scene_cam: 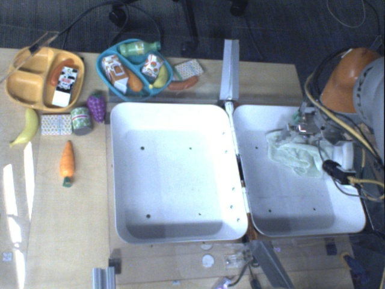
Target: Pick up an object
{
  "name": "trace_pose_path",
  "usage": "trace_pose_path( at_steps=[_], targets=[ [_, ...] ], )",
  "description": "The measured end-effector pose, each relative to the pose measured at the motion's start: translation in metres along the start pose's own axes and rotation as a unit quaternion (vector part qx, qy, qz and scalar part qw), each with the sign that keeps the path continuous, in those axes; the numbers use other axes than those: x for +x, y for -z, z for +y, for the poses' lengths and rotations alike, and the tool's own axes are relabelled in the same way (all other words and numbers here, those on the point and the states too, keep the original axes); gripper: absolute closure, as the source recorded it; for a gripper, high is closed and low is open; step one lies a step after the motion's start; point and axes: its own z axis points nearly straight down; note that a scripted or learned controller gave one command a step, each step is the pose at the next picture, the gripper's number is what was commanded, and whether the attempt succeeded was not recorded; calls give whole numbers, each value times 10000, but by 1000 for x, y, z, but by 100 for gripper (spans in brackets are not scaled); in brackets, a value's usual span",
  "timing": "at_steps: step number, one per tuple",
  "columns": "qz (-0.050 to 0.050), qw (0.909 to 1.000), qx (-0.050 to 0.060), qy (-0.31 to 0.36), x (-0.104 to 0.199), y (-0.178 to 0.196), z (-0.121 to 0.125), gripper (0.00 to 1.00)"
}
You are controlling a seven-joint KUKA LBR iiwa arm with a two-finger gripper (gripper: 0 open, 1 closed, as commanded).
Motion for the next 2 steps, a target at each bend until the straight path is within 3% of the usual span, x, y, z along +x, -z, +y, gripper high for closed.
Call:
trace_pose_path(
  at_steps=[1, 2],
  targets=[
    [-5, 9813, -11, 1924, 17, 2, -33, 0],
    [52, 9590, 203, 2827, 50, -3, 36, 0]
  ],
)
